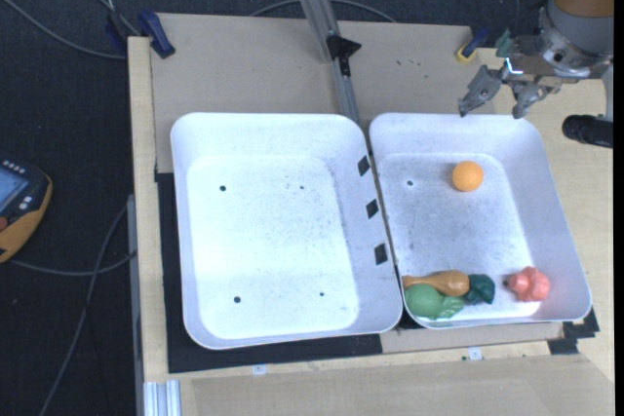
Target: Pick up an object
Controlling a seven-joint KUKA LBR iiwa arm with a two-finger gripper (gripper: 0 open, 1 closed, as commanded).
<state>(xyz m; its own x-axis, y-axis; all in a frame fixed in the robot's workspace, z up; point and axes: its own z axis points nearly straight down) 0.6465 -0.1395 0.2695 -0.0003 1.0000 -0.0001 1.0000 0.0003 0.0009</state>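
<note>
A small orange ball (467, 176) lies by itself in the upper part of the right bin (546, 209), round and smooth, well apart from the cluster along that bin's near edge — a tan drumstick-shaped toy (441, 283) touching a green leafy toy (431, 304), a dark teal piece (480, 288) just beside them, and a pink lumpy toy (528, 283) in the corner. The arm enters from the upper right, its gripper (499, 99) hanging above the bin's far rim — fingers spread apart, pointing down, nothing between them — while the left bin (195, 209) sits alongside
</note>
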